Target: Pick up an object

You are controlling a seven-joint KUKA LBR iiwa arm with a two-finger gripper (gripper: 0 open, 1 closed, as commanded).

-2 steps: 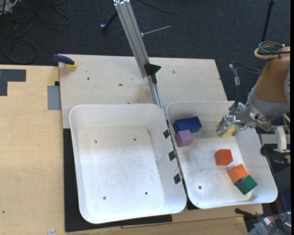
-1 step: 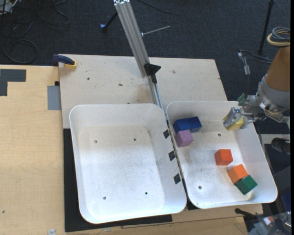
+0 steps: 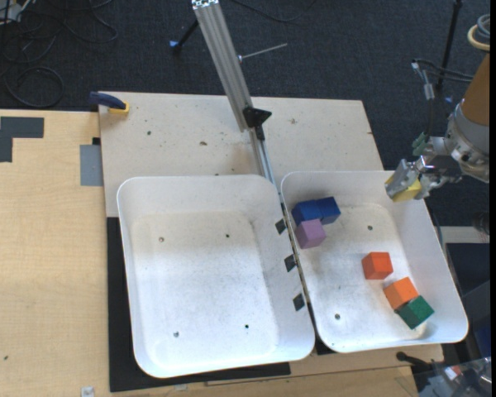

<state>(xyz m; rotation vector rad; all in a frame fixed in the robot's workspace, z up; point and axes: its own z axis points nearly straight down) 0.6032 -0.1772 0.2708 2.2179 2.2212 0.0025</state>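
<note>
Hand [image 3: 407, 182]: over right bin's [image 3: 446, 259] far rim, yellow block [image 3: 409, 191] pinched between its fingers.
Orange cube [image 3: 377, 265]: at hand's 7 o'clock, well apart.

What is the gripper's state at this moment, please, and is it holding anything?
Gripper: shut on a small yellow block, raised over the right bin's upper right rim.

A grey wrist [image 3: 471, 143] is topped by an orange band [image 3: 482, 98]; a metallic gripper [image 3: 407, 182] is fitted below.
</note>
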